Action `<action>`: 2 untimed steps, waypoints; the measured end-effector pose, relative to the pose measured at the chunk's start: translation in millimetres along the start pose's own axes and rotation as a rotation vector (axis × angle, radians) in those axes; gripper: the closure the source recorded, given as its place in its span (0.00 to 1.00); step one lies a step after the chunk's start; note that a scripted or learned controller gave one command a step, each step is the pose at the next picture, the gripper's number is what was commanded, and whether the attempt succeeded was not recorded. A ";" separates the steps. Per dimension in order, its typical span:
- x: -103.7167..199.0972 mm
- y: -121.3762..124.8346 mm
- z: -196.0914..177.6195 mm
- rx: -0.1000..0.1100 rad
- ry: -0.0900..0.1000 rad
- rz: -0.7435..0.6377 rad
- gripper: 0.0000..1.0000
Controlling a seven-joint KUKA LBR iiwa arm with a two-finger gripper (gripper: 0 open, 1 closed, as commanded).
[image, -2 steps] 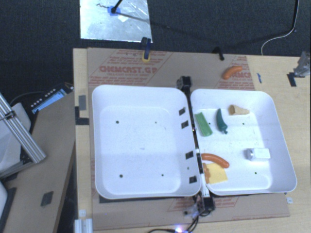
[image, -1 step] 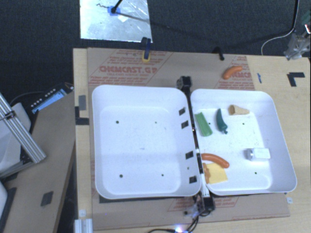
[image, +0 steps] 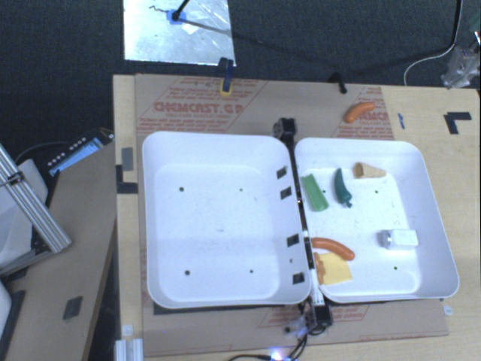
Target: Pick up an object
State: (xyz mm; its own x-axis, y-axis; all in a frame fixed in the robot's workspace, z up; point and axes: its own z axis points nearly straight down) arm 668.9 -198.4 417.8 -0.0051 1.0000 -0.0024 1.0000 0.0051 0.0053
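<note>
Sausage (image: 332,247) touching cheese (image: 332,268), right bin (image: 432,224) | tool state: cannot tell

We see dark carpet floor (image: 60,59), shiny metal sheet (image: 179,21) lying on it, wooden bench (image: 421,111), aluminium frame (image: 30,209) at left.

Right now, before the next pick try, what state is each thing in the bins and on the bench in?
Light green block: lying flat, right bin, near the divider.
Dark green piece: lying flat, beside the block, apart.
Tan wedge: lying near the back wall.
Orange sausage: lying, touching the yellow slab.
Yellow slab: flat, front left corner.
White and grey piece: lying flat.
Second orange sausage: on the bench, behind the bins.
</note>
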 end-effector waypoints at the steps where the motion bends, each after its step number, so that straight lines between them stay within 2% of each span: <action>1: 9.5 0.1 -13.0 0.000 0.000 0.000 1.00; 2: -9.2 -0.4 -17.1 0.001 -0.001 0.005 1.00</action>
State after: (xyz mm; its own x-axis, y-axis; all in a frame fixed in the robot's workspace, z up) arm 668.4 -207.6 434.9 0.0002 1.0000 -0.0029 1.0000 -0.0002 0.0045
